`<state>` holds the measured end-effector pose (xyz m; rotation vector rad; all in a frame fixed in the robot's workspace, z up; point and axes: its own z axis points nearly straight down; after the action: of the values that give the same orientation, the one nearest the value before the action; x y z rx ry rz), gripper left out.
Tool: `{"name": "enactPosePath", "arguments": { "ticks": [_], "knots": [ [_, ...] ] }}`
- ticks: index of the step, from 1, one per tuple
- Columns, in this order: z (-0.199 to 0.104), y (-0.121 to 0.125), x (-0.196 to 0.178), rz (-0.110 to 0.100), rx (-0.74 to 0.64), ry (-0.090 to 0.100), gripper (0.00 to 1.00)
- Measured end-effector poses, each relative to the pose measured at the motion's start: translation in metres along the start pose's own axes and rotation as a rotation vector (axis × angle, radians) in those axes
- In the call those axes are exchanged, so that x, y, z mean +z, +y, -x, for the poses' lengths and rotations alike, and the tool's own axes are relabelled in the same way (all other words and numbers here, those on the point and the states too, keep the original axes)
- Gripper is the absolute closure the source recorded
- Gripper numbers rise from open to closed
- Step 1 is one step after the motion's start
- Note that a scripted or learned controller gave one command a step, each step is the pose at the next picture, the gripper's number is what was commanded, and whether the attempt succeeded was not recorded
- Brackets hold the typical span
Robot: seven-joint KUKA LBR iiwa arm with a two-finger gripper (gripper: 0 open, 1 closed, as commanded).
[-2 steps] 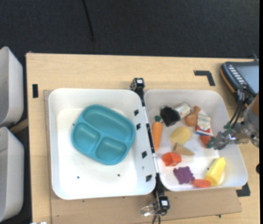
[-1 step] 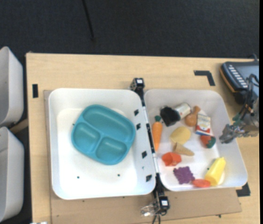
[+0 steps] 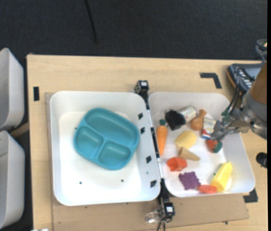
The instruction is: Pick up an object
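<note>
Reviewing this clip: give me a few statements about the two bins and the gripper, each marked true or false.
1. The blue divided plastic plate lies in the left white bin. True.
2. The orange toy carrot lies on that plate. False: it is in the right white bin, by the divider.
3. The gripper is over the right bin. True.
4. The purple bumpy toy is in the left bin. False: right bin, near the yellow toy.

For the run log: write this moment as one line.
hand: low in right bin | over small red-green toy | grasp unclear | teal tray: left bin
</note>
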<state>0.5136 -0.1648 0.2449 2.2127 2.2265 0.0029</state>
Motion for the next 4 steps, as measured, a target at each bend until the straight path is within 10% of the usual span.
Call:
{"name": "enactPosePath", "arguments": {
  "ticks": [4],
  "knots": [
    [-0.157,0.131,0.015,0.0,0.0,0.001,1.0]
  ]
}}
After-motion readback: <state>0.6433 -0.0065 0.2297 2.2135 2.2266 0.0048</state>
